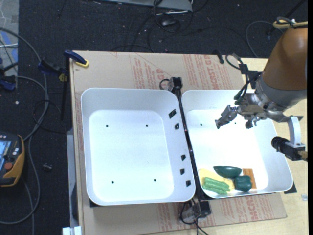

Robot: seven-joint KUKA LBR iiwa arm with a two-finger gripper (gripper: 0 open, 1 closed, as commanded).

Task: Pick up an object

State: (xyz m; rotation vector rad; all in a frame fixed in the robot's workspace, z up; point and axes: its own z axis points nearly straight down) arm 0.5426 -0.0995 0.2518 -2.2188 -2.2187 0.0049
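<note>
- The gripper (236, 116) hangs over the upper part of the right bin (274, 146), and nothing sits between its fingers; its two dark fingers (225, 117) stand apart with a clear gap, a medium spread.
- Every candidate object lies well below the gripper in the view, bunched against the bin's near rim: a dark green bowl-like piece (228, 171), a light green ridged piece (215, 184), a teal chunk (243, 183), a pale yellow flat piece (208, 174) and a small orange block (249, 173).
- The step in hand looks like the approach, so the tool has to travel toward that near rim before it descends.
- The items touch or overlap, so I would aim for the light green ridged piece on the gripper's far-left side of the pile, where one flank looks free.
- Setting the fingers across its short width should stop them pinching a neighbour.
- The sloping bin wall sits just beside the pile and could foul a finger on the way down.
- The bin is smooth, glossy white plastic with rounded corners; it would give little grip if an object gets pushed.
- The green pieces look like moulded toy food: one lumpy and elongated, one a shallow dome.
- The left bin (93, 146) sits away from the gripper, across the divider.
</note>
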